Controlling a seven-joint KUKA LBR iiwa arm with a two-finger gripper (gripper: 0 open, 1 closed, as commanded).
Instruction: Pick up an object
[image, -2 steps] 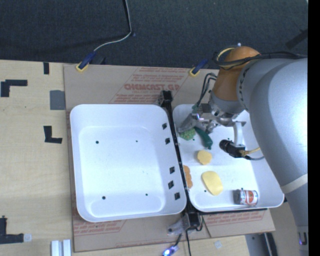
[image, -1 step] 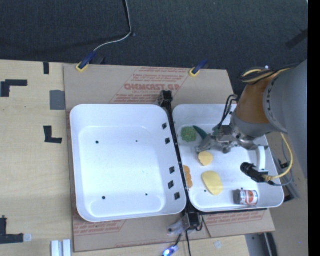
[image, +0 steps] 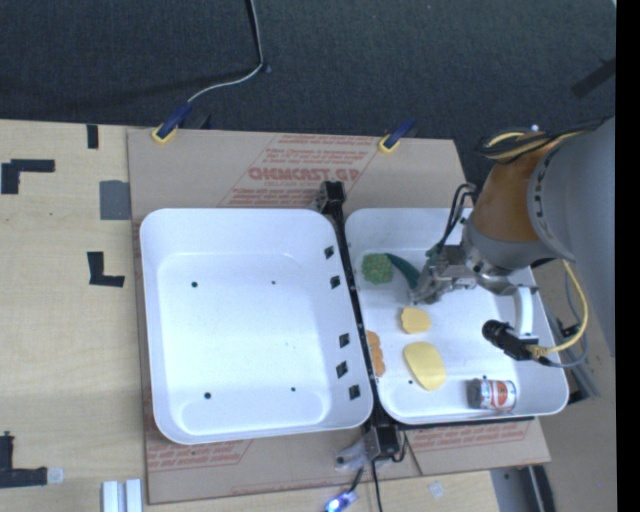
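White plastic, your right-hand bin (image: 540, 400) carries a green broccoli-like piece (image: 376, 268) near its left wall, a small yellow piece (image: 416, 321) beside a larger yellow piece (image: 426, 366), an orange item (image: 374, 352) against the dividing wall, and a can (image: 490, 394) lying on its side near the front. Your gripper (image: 432, 283) sits low in this bin, just above the small yellow piece and right of a dark green item (image: 403, 269); whether it is open or closed cannot be told from this view. Your left bin (image: 165, 240) rests alongside on the cardboard-covered table (image: 290, 175).
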